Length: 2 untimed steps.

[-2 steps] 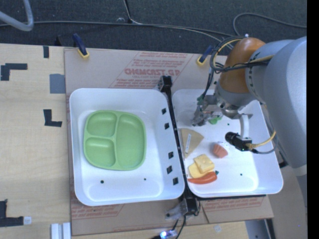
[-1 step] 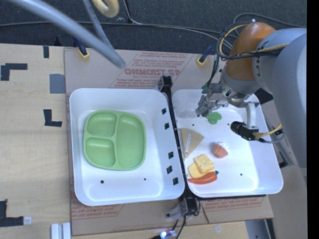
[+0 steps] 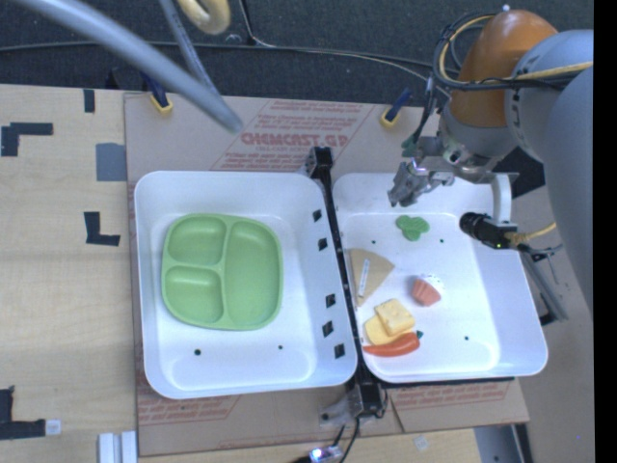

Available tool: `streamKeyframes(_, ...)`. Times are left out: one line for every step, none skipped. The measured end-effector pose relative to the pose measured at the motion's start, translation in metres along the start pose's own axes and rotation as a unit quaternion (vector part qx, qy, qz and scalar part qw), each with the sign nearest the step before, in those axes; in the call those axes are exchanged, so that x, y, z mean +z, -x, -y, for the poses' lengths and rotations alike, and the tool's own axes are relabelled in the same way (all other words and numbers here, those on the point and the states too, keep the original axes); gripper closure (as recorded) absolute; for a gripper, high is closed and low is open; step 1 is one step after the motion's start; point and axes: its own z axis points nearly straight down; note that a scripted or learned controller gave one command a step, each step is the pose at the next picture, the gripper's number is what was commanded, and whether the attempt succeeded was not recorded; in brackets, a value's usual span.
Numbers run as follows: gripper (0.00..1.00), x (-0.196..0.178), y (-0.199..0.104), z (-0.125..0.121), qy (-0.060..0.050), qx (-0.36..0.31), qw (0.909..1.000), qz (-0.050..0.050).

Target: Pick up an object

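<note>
My gripper (image 3: 405, 190) hangs over the far edge of the right bin (image 3: 501, 340), just up and left of a small green leafy toy (image 3: 413, 227). Nothing shows between its tips. Lower in that bin lie a tan wedge (image 3: 368, 270), a red and white strawberry-like piece (image 3: 426, 290), a yellow cheese block (image 3: 392, 316) and a red chili pepper (image 3: 393, 346) beneath the cheese.
The left bin (image 3: 231, 189) holds a green divided plate (image 3: 222, 270). A black divider (image 3: 331, 249) runs between the bins. The grey arm with its orange band (image 3: 501, 66) fills the upper right, and a black cable fitting (image 3: 485, 228) overhangs the right bin's far right side.
</note>
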Motion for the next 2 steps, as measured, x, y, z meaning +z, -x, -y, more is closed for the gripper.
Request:
streamKeyframes(1.0,-0.045,0.006,0.003,0.0,0.001,1.0,0.0)
streamKeyframes(1.0,-0.052,-0.042,0.014,-0.002,-0.002,1.0,-0.001)
